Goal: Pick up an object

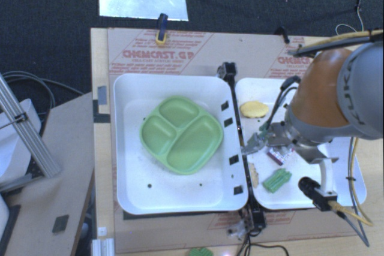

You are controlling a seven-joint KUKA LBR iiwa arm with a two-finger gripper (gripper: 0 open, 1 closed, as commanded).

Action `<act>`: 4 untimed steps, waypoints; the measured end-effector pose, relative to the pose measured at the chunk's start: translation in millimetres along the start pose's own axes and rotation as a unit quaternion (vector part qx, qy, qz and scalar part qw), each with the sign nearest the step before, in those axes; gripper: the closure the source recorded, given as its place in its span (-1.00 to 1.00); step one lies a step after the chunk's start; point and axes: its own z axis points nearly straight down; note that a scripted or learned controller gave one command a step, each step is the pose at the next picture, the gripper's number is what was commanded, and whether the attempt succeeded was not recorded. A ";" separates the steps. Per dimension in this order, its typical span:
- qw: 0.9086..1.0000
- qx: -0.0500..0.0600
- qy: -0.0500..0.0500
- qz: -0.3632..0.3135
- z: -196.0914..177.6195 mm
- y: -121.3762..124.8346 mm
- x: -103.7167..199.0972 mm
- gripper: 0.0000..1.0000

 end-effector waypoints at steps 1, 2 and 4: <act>1.000 0.004 -0.001 0.005 5.5 -1.2 -5.1 -1.00; 1.000 -0.003 -0.004 0.008 -119.9 0.3 -67.6 -1.00; 1.000 0.005 -0.002 0.006 109.4 -1.1 -77.2 -1.00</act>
